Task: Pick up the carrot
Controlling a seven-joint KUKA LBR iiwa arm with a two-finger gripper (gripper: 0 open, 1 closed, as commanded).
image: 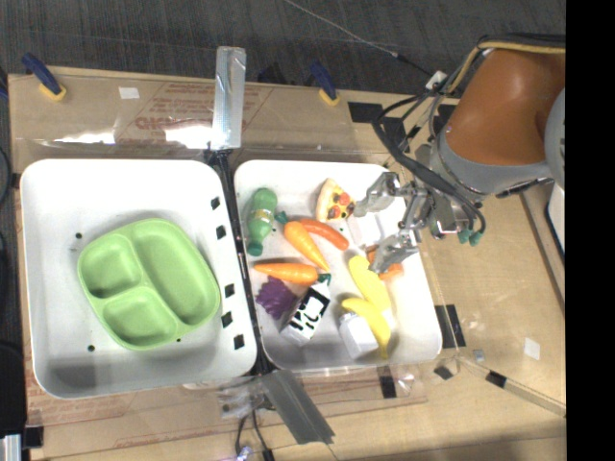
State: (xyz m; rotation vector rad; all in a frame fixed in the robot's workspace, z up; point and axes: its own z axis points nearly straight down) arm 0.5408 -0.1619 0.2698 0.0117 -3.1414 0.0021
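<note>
Faint red printing runs across the clear sheet (183, 113) taped to the bench (500, 344) behind the left bin (38, 257), but it is too blurred to read.

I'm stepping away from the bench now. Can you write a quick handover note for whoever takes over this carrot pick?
Gripper: open, holding nothing, over the right side of the right bin.
Carrots: three orange ones lie in that bin, two side by side near its middle, one below them, all left of the gripper. The banana lies just below the gripper.
Done: nothing lifted.
Left: move left, close on a carrot, lift.
</note>
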